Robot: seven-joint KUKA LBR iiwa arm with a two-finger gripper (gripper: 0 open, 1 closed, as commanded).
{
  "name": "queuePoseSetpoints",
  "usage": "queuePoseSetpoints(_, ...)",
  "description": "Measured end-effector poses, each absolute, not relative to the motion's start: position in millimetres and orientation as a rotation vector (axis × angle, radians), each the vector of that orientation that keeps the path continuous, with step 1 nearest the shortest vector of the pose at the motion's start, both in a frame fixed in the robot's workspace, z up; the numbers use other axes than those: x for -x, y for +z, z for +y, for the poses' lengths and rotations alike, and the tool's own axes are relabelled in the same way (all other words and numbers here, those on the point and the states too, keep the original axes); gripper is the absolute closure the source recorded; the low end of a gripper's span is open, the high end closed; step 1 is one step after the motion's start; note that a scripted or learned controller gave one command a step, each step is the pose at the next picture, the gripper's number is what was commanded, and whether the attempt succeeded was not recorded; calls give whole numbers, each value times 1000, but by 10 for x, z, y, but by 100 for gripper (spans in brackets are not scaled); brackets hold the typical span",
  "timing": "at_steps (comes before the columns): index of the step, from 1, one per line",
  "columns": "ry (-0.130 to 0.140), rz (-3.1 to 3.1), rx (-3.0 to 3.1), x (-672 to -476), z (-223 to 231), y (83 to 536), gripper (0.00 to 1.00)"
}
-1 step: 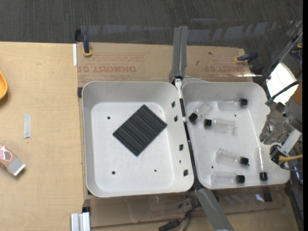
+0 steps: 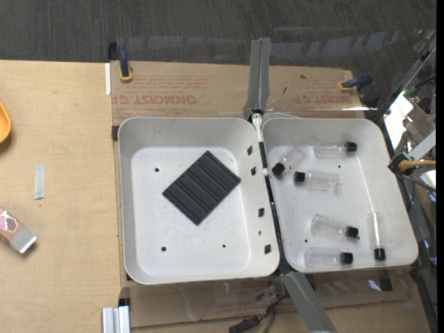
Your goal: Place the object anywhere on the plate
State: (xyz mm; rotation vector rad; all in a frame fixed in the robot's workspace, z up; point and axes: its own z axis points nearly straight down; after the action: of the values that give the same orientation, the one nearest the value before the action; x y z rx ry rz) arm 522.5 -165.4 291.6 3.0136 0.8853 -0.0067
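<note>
My gripper's state: cannot tell. Dark ribbed plate [image 2: 202, 186] lies tilted in left bin [image 2: 132, 207]; several clear black-capped vials [image 2: 334, 148] lie scattered in right bin [image 2: 392, 186].

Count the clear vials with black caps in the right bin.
6. Vials: top, upper left, middle, lower middle, bottom, and one standing lengthwise by the right wall. They are see-through, so another could be missed.

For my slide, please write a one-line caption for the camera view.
Dark ribbed plate lies in the left bin; clear black-capped vials lie scattered in the right bin.
</note>
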Motion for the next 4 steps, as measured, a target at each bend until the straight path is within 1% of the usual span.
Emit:
queuePoseSetpoints(1, -9, 826, -3031, -5874, -779, 2440, 100)
queuePoseSetpoints(2, -9, 837, -3027, -6144, 315, 2196, 100)
queuePoseSetpoints(3, -4, 308, -3126, -6476, 597, 2453, 100)
queuePoseSetpoints(4, -5, 306, -3125, -5692, 1102, 1806, 100)
